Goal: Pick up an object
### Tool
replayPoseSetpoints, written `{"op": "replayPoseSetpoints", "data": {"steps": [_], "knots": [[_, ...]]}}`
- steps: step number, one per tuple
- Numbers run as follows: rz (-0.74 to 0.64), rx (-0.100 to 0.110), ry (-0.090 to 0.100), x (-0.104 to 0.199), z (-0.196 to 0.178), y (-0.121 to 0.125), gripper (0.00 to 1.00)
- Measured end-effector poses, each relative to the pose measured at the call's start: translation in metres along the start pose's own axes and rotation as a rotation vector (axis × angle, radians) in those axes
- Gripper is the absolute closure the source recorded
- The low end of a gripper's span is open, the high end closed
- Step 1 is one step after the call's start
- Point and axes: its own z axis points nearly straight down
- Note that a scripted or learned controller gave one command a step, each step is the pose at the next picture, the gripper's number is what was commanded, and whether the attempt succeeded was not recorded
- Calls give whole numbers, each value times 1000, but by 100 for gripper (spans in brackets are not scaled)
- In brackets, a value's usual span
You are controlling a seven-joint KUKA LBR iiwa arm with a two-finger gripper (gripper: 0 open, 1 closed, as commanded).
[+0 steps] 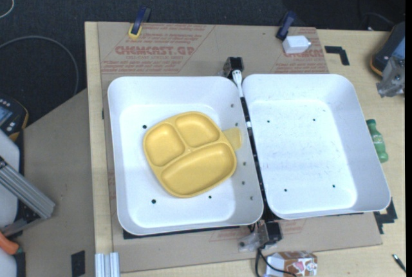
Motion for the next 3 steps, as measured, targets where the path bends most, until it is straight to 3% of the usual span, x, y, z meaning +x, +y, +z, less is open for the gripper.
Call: {"op": "replayPoseSetpoints", "data": {"steps": [1, 2, 3], "knots": [[0, 18, 5, 26, 103, -3, 100], [-13, 15, 7, 159, 144, -3, 100], [-8, -2, 7, 228, 67, 2, 100]]}}
